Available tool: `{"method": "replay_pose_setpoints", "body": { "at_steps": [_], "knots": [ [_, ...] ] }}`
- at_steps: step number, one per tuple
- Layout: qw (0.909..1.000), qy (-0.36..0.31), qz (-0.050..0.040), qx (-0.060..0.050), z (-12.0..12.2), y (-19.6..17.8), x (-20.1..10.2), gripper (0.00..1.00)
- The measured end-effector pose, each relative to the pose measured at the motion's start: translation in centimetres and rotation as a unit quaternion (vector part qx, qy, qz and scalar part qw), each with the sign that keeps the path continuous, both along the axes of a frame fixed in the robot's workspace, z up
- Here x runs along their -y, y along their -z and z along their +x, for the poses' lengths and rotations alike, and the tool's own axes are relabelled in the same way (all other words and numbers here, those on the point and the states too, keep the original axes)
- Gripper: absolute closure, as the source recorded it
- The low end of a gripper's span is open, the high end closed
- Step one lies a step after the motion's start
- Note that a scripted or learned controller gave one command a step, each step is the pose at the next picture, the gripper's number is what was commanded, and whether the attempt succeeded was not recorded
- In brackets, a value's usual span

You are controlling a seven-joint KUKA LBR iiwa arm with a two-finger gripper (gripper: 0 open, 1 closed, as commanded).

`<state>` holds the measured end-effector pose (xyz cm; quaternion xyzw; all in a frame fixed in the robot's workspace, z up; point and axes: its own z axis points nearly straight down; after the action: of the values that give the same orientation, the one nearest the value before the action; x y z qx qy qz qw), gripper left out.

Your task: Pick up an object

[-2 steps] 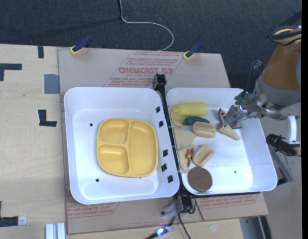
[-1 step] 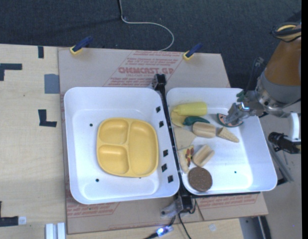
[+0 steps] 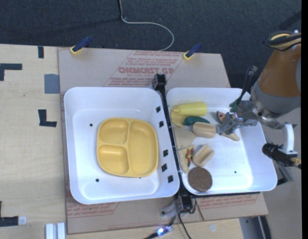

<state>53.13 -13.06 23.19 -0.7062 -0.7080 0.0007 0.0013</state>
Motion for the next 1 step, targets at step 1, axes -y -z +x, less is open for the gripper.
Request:
{"method": "replay_pose_setpoints", "body": {
  "at_steps": [1],
  "knots": [
    [1.0000, -0.001, 0.0003, -0.001, -3.79, 0.74, -4.89, 1.00]
  ]
}}
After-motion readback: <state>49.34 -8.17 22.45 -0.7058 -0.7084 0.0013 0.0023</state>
